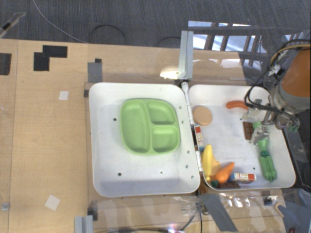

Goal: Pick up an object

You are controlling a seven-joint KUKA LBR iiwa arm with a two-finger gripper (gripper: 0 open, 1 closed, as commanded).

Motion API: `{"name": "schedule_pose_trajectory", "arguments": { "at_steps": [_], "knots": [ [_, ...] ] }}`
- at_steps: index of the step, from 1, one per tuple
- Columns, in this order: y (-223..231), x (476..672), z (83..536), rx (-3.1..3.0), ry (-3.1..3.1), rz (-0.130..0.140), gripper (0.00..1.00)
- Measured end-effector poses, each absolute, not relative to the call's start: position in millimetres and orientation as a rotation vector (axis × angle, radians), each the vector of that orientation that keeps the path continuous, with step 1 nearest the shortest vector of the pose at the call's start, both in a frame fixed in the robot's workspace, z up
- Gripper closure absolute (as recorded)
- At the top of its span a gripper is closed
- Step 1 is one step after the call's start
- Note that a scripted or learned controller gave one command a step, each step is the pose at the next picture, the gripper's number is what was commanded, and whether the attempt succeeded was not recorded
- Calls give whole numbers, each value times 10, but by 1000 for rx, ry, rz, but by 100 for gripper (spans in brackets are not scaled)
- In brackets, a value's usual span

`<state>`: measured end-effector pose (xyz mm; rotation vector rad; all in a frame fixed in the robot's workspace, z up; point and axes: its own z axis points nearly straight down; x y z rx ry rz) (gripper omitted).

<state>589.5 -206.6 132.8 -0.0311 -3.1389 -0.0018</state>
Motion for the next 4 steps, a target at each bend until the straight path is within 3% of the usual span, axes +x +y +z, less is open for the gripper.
{"name": "schedule_pose_trajectory", "arguments": {
  "at_steps": [1, 3, 4],
  "knots": [
    [-2050, 6217, 891, -128, -3154, 4, 0],
    [-2048, 5785, 886, -347, -3135, 1, 0],
    [-2047, 5870, 885, -353, -3134, 2, 0]
  ]
}}
